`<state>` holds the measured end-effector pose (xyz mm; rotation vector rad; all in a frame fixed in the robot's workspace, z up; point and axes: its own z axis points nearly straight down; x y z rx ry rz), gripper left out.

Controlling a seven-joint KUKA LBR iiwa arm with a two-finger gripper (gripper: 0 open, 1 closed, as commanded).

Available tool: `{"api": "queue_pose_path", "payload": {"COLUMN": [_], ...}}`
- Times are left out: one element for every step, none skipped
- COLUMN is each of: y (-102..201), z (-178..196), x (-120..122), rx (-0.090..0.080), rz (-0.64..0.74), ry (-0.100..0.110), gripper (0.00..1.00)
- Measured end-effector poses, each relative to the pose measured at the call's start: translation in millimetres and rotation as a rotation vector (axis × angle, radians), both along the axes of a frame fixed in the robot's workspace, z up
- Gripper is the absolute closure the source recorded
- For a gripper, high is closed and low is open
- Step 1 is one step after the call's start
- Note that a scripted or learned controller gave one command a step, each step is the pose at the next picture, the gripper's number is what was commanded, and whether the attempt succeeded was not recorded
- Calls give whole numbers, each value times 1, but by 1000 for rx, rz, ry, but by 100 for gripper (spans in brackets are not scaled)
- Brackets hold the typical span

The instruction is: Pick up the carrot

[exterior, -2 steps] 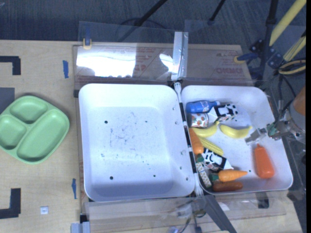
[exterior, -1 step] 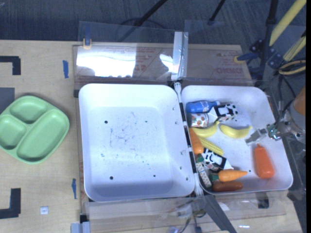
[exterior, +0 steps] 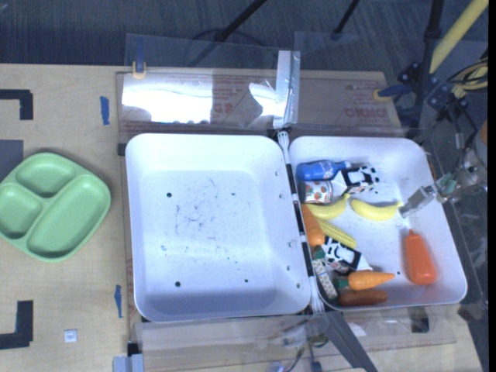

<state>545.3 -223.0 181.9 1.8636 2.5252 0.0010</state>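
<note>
My gripper (exterior: 418,198) hangs over the right bin (exterior: 446,281), beside the banana (exterior: 374,209). I cannot tell its state. The carrot (exterior: 370,280) lies near, wedged among toys by the bottle (exterior: 419,257), so I must come nearer.

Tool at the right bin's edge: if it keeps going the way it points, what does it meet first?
Probably the banana: the tool points left and slightly down, its tip just short of the banana's right end. Height above it is unclear. The carrot lies nearer the front wall, off that line.

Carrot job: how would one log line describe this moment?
carrot: lying in right bin, near front | gripper: above banana, not on carrot | grasp: none
</note>
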Motion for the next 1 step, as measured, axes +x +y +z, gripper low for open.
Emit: {"api": "queue_pose_path", "payload": {"y": [9], "z": [-88], "x": [-57], "rx": [14], "rz": [-21], "ry": [2], "gripper": [0]}}
